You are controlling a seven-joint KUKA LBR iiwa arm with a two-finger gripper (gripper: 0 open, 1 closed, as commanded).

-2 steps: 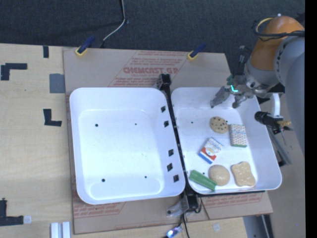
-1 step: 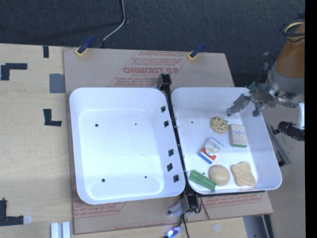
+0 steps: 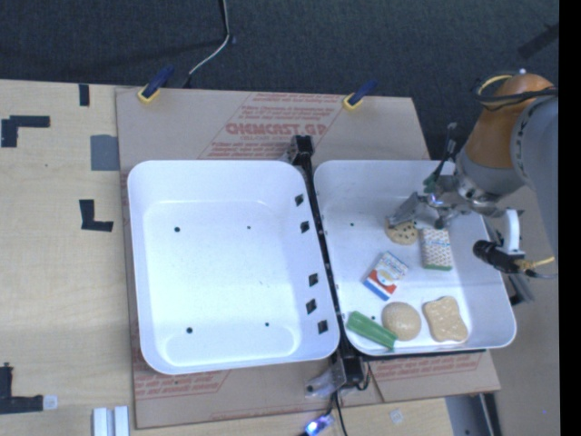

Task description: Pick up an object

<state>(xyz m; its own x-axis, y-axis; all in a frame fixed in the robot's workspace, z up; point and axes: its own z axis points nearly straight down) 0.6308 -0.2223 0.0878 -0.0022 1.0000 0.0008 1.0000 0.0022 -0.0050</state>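
Gripper (image 3: 408, 214) sits low in the right bin (image 3: 363, 184), its grey fingers (image 3: 400, 217) reaching toward the bin's middle from the arm (image 3: 508, 143) on my right. I cannot tell from this slanted view whether the fingers are spread or closed; their tips end just above a round speckled cookie (image 3: 401, 234), touching or nearly touching it, and I see nothing clearly between them.

Just right of the cookie lies a small pale green-and-white packet (image 3: 437, 249), upright along its long side, close under the wrist. Below the cookie, toward the bin's centre, a small white carton with blue and red print (image 3: 386, 275) lies tilted. Along the bin's near edge three things line up: a green stick-shaped piece (image 3: 371, 330) at the near left corner, angled against the wall; a tan round bun-like piece (image 3: 401, 321) beside it; and a tan piece shaped like a bread slice (image 3: 446, 320) toward the near right corner, just beside the bun.

The left bin (image 3: 218, 262) sits flush against the right one, their walls meeting at a dark clip strip (image 3: 313, 243). Both bins rest on a brown cardboard sheet (image 3: 263, 125), pinned at its far edge by two yellow-and-blue clamps (image 3: 156, 84). A black cable (image 3: 218, 25) runs off the far side.
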